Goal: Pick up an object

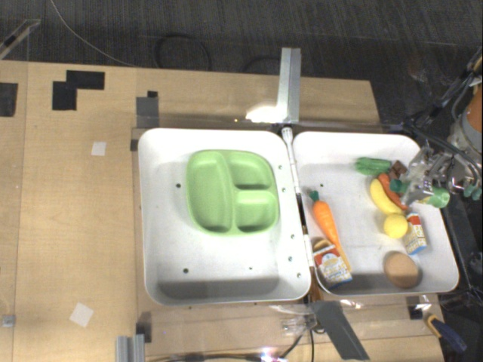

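— While we looked down from the camera view, where did we place the gripper (421,178)?

— We saw it at the right side of the right bin (332,153), low over the cluster by the far right wall, with the arm coming in from the right edge. Whether it was spread or closed we could not tell; the metal parts blurred together against the toys beneath.

— And the objects we could choose from?

— All lay in that right bin. A banana (382,196) sat just beside the gripper, with a green vegetable (373,166) above it and something red-orange tucked between them. A lemon (395,225) lay just below the banana, a small carton (414,234) beside it, and a brown egg-shaped piece (401,269) near the front corner. A carrot (326,221) ran along the left wall, its tip touching a printed packet (332,265). The left bin (162,202) held only a green divided tray (230,191).

— So how did we think the step should go?

— We judged the arm was settling on the crowded patch by the banana. We thought it wise to line up across the banana's narrow width, come straight down, and close only once both sides were cleared of the red piece and the lemon, since neighbours touching there could be nudged or pinched together.

— Any risk?

— We reckoned the bin wall stood close, so a sideways drift could catch the rim.
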You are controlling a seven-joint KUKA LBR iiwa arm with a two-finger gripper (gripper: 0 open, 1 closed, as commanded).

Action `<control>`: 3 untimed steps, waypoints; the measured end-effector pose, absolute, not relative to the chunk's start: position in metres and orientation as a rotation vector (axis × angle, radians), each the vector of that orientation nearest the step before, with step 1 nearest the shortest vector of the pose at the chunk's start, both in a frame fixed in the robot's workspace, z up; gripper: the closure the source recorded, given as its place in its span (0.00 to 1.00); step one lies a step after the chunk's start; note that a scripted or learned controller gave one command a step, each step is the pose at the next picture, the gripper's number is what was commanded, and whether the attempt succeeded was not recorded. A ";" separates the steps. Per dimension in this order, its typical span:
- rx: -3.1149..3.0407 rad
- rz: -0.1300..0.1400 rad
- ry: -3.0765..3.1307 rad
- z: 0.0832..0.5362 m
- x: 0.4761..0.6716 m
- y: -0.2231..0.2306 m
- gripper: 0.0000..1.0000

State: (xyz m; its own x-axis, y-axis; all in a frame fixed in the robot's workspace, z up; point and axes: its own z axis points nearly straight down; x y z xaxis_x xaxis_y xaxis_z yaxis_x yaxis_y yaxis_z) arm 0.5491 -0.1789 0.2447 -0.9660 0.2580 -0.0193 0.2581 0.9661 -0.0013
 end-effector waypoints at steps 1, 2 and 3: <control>0.402 -0.001 3.105 0.241 0.548 -0.176 0.00; 0.534 0.000 3.084 0.098 0.550 -0.173 0.00; 0.615 0.004 3.065 0.090 0.555 -0.108 0.00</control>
